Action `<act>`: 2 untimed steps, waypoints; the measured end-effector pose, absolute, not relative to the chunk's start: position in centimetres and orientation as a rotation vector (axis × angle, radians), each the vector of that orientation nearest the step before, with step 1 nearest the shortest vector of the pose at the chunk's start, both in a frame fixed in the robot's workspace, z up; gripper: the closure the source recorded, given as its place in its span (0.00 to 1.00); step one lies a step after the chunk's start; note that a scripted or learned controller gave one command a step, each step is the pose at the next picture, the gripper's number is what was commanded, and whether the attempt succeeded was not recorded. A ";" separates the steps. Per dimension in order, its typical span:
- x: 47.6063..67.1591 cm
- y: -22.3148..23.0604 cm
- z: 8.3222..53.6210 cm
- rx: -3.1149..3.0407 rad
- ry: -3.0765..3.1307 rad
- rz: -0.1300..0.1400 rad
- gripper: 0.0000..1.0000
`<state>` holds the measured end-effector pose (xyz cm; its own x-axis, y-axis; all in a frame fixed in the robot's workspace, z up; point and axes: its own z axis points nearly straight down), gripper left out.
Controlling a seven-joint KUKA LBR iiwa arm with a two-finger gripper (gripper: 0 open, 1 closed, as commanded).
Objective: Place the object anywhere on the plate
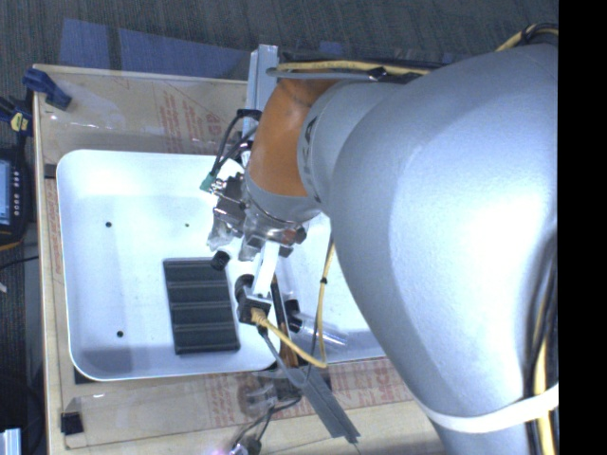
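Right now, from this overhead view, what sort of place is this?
Probably a robotics lab test cell: a large grey robot arm with an orange band reaches over a shallow white plastic bin holding a dark ribbed rectangular block, on a bare plywood bench.

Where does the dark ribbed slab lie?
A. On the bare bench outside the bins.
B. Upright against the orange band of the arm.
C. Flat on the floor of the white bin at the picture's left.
C: the dark ribbed slab lies flat inside the white bin, near its lower wall.
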<state>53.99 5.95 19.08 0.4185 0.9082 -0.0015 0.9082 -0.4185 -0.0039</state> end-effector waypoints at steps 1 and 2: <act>47.6 11.4 17.8 -2.819 -1.374 0.014 1.00; 47.6 11.4 17.8 -2.819 -1.374 0.013 0.00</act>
